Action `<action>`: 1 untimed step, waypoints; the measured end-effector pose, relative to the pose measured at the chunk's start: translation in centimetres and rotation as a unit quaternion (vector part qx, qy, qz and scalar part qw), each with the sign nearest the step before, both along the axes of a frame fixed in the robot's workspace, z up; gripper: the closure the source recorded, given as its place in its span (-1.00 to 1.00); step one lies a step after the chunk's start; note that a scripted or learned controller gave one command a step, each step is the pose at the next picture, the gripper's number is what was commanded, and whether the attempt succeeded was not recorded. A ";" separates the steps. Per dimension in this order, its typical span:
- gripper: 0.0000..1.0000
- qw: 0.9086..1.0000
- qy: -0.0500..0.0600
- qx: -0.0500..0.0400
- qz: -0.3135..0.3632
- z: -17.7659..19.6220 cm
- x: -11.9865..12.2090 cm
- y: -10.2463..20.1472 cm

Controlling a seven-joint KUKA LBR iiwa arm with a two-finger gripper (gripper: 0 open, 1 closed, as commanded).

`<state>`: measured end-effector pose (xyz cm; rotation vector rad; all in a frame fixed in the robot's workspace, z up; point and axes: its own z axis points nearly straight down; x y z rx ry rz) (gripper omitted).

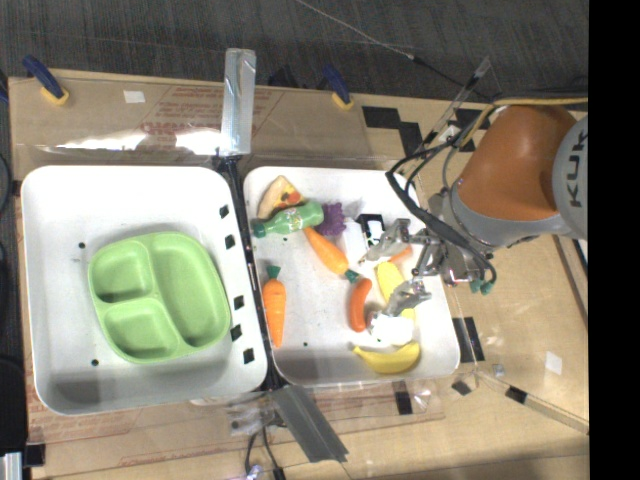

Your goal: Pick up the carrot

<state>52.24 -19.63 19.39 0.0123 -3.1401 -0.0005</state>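
A banana (388,356) lies at the near edge of the right bin (300,363), with a white piece just above it. Beside that sits a short orange-red piece (359,305), and to the left, close to the bin's left wall, a carrot (273,308) with a green top lies apart from the rest. The gripper (405,268) hangs low over the right side of this bin, above a yellow item (388,280); whether it is open or closed I cannot tell. A second carrot (327,251) lies slantwise near the middle, touching a green bottle (288,221) and purple grapes (332,216). A pizza slice (279,194) rests in the far left corner. The left bin (50,208) holds a green plate (158,296) with three compartments. Both bins sit on the surface (540,348).
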 end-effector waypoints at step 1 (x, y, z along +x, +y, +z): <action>-1.00 1.000 0.000 0.001 0.007 -10.3 3.8 3.9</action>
